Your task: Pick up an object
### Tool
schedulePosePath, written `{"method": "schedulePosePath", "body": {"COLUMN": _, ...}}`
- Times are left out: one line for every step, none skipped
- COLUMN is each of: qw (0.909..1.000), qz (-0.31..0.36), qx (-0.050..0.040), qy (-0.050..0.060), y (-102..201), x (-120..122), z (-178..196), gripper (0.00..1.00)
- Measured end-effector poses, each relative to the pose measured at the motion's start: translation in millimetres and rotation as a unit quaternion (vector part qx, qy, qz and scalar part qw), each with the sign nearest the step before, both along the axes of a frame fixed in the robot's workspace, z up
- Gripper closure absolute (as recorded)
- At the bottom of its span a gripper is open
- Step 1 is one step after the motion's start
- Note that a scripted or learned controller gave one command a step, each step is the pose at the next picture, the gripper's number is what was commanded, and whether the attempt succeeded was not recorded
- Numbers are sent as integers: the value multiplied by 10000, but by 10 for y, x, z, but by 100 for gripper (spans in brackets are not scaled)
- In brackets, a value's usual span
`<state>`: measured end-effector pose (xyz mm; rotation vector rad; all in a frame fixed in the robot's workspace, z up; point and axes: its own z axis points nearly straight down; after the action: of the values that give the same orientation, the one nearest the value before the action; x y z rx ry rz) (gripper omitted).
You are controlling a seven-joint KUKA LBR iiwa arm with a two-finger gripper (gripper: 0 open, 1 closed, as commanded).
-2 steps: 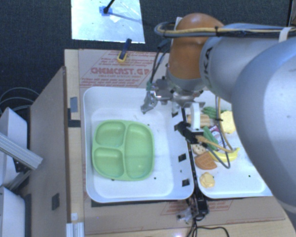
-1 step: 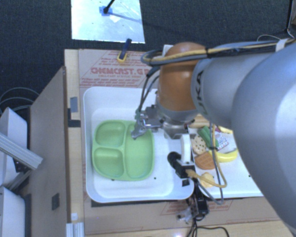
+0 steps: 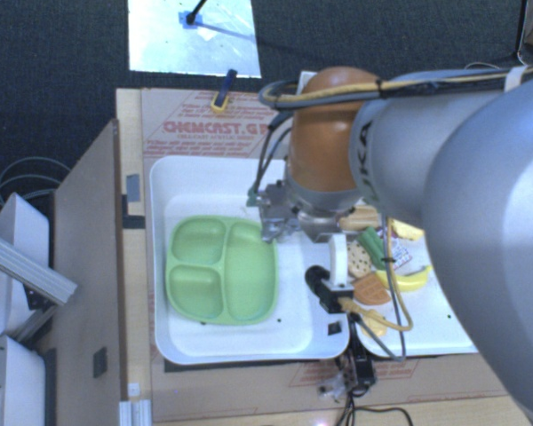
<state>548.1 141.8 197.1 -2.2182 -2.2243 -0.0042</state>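
Item: cardboard (image 3: 215, 128) under the bins, printed "CHEMCAST". Green divided tray (image 3: 220, 268) in left bin (image 3: 182, 185). My gripper (image 3: 280, 224) above tray's edge; grip state: cannot tell.

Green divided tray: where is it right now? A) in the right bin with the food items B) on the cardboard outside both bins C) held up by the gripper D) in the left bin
D: the green divided tray lies flat on the floor of the left bin, while the arm's orange band hangs over the wall between the bins.
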Motion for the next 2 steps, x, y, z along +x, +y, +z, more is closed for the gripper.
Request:
{"method": "schedulePosePath", "body": {"qw": 10000, "qz": -31, "qx": -15, "qy": -9, "y": -607, "x": -15, "z": 215, "gripper": 100}}
{"method": "schedulePosePath", "body": {"qw": 10000, "qz": 37, "qx": 8, "qy": 3, "y": 124, "x": 34, "z": 168, "gripper": 100}}
